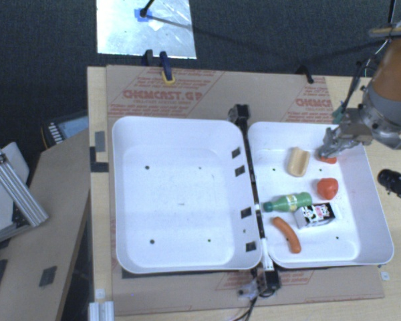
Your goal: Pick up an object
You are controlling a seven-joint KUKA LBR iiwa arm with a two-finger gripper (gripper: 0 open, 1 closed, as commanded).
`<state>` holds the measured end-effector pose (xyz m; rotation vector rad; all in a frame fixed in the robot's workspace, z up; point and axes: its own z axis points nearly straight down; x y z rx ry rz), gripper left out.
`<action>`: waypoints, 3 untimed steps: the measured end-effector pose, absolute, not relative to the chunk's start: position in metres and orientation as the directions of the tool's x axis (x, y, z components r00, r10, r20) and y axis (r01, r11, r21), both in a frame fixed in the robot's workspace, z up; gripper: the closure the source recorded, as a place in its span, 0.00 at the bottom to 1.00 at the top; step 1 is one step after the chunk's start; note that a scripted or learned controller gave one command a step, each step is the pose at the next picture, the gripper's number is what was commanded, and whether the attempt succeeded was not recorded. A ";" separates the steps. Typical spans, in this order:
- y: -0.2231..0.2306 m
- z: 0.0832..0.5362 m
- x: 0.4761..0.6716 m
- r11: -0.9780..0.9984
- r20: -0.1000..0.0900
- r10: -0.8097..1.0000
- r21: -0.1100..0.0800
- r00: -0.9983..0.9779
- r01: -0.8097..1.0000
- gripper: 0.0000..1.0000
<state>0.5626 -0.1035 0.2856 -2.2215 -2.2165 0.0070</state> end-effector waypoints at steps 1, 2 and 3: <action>-0.032 0.334 0.593 0.011 0.000 1.000 0.008 -0.011 1.000 1.00; -0.008 0.337 0.508 0.006 0.002 1.000 -0.002 -0.006 1.000 1.00; 0.010 0.375 0.487 0.006 0.001 1.000 0.005 -0.006 1.000 1.00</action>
